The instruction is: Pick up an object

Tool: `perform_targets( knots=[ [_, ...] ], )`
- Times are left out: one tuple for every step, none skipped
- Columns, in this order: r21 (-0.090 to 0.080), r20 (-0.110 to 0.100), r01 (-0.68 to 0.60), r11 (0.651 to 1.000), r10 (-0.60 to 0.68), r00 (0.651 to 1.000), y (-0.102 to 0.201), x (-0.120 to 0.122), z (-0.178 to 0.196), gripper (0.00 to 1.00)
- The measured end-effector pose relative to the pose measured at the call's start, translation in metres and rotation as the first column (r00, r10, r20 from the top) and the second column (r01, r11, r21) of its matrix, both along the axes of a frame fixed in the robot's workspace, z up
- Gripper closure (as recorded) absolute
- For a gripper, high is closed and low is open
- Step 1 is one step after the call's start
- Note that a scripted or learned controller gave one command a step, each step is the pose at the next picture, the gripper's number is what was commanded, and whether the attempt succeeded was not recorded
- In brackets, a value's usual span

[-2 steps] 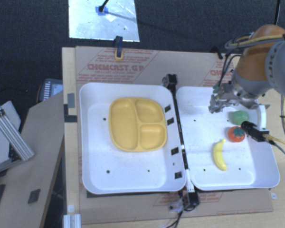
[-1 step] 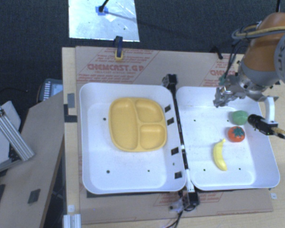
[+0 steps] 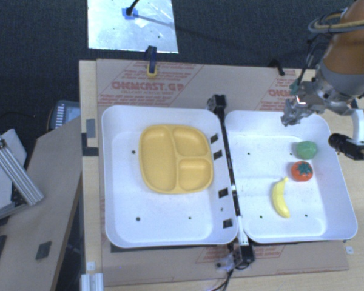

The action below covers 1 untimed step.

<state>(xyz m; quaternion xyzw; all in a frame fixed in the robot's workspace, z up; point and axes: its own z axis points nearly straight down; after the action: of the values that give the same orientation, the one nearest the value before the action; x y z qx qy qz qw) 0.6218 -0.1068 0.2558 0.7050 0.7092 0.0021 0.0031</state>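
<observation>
Nothing had been picked yet: the gripper hung over the right bin's far edge, whether open or closed I couldn't tell, while the green object, tomato and banana lay untouched.

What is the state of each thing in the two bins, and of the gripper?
yellow divided plate: lying flat in the left bin, compartments bare.
green object: resting in the right bin, near its right wall.
tomato-like red object: resting just below the green object.
banana: lying on the bin floor, apart from the red object.
gripper: above the right bin's far edge, nothing seen between its fingers.
</observation>
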Motion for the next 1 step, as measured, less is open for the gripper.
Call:
perform_targets(
  knots=[
    [0.002,-0.005,-0.003,1.000,0.003,1.000,0.0538,0.0023,-0.0133,1.00]
  ],
)
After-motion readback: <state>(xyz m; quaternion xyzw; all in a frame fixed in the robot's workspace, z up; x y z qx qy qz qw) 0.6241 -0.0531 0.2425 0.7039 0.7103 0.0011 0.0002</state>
